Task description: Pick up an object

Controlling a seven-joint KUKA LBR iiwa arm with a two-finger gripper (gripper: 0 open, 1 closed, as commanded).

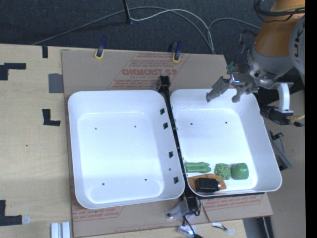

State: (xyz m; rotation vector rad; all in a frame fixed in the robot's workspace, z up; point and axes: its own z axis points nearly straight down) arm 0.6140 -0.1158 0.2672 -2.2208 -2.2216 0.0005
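Several small objects lie along the near edge of the right bin (257, 133): a green bean pod (197, 167), a green broccoli piece (222, 170), a round green fruit (239, 171) and a black object (207, 185) resting on an orange piece (221, 184). My gripper (226, 93) hangs over the far edge of the right bin, well away from them. Its two fingers (216, 92) are spread apart with nothing between them.
The left bin (119, 148) sits beside the right one, with a black divider (171, 133) between them. Both rest on a cardboard sheet (143, 71) held by clips. Cables run across the dark floor behind the bench.
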